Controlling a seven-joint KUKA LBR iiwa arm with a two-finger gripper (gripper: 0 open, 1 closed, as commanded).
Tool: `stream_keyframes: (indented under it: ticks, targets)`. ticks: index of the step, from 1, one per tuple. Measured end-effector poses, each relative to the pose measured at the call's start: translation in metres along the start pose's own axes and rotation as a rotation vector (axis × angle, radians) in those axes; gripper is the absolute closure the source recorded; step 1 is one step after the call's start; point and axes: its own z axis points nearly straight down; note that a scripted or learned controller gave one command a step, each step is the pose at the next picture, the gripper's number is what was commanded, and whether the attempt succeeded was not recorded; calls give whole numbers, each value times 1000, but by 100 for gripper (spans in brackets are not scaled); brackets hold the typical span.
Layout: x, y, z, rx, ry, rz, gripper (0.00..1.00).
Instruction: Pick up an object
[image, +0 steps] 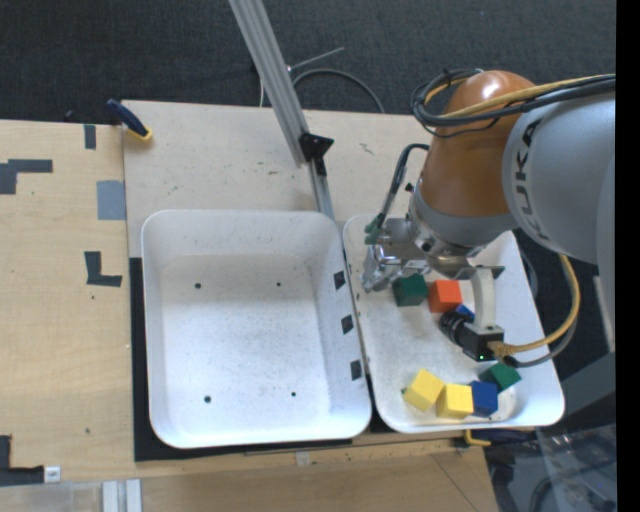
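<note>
Looming closest to the lens, the grey arm's orange band and wrist hung over the right bin, hiding much of what the gripper was doing underneath. From where I stood I could not tell whether its fingers were spread or closed, and nothing showed between them. Just beside the fingers, toward the bin's middle, sat a dark green block, and touching that, a step further from the fingers, an orange block. Well away from the fingers, toward the bin's near rim, two yellow blocks lay with a blue block pressed against one of them, and a second green block rested just beyond the blue one. The left bin, on the far side of the fingers from all the blocks, was not where the work lay. I judged the dark green block the likeliest target, being nearest. It looked small, light and rigid, with flat faces that should take a pinch without crushing. The free opposite sides seemed the place to grip, since the orange neighbour crowded one face and might get nudged.
</note>
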Motion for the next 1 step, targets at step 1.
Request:
stream_keyframes:
  ticks: [1]
  targets:
    - [45,-1,18,3,-1,1,100]
